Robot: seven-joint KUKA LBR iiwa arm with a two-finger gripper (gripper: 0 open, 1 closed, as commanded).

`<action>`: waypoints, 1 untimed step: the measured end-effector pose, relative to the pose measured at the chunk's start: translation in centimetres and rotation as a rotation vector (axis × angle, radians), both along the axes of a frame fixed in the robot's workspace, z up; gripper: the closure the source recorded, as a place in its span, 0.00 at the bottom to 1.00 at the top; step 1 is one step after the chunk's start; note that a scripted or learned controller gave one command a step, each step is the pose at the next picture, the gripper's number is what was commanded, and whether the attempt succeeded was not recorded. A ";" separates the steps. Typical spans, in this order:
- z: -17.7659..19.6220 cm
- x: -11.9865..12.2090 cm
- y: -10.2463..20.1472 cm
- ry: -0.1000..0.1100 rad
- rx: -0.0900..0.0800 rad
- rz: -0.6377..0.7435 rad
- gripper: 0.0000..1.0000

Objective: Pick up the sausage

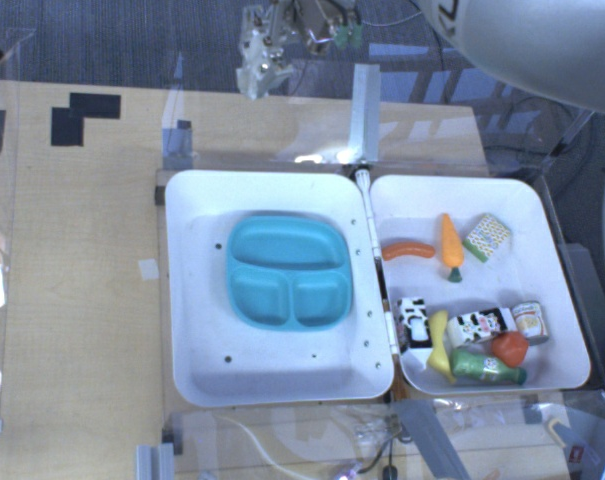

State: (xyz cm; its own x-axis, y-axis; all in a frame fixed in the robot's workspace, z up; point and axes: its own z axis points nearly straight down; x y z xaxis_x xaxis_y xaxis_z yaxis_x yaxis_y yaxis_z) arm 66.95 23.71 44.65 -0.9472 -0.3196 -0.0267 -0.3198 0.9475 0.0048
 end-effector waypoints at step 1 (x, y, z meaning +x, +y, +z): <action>0.0 0.0 0.0 0.000 0.000 0.000 0.00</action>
State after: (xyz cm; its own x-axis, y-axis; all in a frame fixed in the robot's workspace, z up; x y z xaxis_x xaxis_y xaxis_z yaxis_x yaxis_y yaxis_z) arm 66.95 23.70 44.64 -0.9473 -0.3193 -0.0264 -0.3195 0.9476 0.0048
